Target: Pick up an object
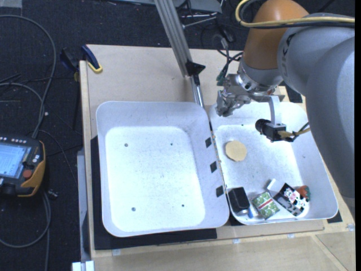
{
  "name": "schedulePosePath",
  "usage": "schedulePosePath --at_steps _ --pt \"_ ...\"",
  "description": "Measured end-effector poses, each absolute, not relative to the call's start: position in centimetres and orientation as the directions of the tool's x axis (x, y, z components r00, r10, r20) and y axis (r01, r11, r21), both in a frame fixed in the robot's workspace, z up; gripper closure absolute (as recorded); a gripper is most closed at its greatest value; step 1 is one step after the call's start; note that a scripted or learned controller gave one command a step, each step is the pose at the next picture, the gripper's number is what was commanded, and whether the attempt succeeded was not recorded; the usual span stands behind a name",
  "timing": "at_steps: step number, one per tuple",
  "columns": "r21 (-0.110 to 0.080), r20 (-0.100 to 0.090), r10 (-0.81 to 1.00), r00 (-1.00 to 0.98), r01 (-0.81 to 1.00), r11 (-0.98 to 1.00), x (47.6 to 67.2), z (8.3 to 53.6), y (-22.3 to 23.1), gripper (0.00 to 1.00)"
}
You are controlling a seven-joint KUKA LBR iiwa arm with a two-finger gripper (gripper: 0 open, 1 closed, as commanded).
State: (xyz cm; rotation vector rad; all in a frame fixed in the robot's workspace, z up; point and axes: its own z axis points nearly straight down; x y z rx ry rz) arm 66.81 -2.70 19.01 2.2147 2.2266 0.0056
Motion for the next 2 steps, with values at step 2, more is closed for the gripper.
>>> schedulePosePath --at_steps 2 --pt "0.001 0.001 1.000 -0.006 1.000 0.006 64.5 48.0 2.2 1.00"
